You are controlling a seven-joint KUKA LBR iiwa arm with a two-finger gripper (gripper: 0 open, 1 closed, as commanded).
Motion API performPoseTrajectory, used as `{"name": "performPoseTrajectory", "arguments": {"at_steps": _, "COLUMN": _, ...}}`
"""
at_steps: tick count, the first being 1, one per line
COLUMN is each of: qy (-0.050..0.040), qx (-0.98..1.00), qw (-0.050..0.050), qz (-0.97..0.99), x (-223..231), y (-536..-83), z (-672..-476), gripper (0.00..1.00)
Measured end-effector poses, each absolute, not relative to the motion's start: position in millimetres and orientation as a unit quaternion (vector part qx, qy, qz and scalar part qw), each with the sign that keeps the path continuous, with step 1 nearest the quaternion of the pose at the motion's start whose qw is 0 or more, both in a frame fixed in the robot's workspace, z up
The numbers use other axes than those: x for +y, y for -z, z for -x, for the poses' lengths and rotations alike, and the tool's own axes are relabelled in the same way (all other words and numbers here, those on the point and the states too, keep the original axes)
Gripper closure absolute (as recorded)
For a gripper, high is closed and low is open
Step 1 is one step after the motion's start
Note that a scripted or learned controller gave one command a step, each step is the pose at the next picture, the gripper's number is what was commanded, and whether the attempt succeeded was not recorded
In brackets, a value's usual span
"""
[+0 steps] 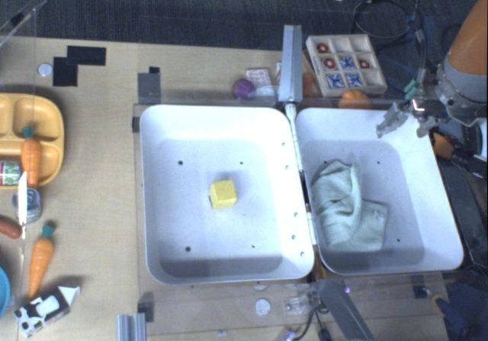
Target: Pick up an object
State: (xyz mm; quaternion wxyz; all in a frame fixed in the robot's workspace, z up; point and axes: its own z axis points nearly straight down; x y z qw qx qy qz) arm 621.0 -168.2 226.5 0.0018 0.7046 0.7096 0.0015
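Crumpled cloth [347, 206] lies in the right bin [427, 179], toward its left wall and near edge. Left bin [168, 179] holds a yellow block [223, 194] near its middle. At the right bin's far right corner hovers the end effector [406, 120], fingers spread apart with nothing between them.

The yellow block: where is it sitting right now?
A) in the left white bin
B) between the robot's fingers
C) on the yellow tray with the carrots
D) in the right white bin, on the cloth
A: the yellow block lies alone on the floor of the left white bin, while the crumpled cloth is in the right bin.
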Motion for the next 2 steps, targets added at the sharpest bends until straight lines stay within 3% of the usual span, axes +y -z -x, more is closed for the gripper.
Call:
{"name": "performPoseTrajectory", "arguments": {"at_steps": 1, "qy": -0.0032, "qx": 0.708, "qw": 0.003, "qz": -0.706, "x": -87.0, "y": -98.7, "z": -580.0, "gripper": 0.0}}
{"name": "performPoseTrajectory", "arguments": {"at_steps": 2, "qy": -0.0038, "qx": 0.652, "qw": 0.004, "qz": -0.758, "x": -82.4, "y": -88.9, "z": -624.1, "gripper": 0.0}}
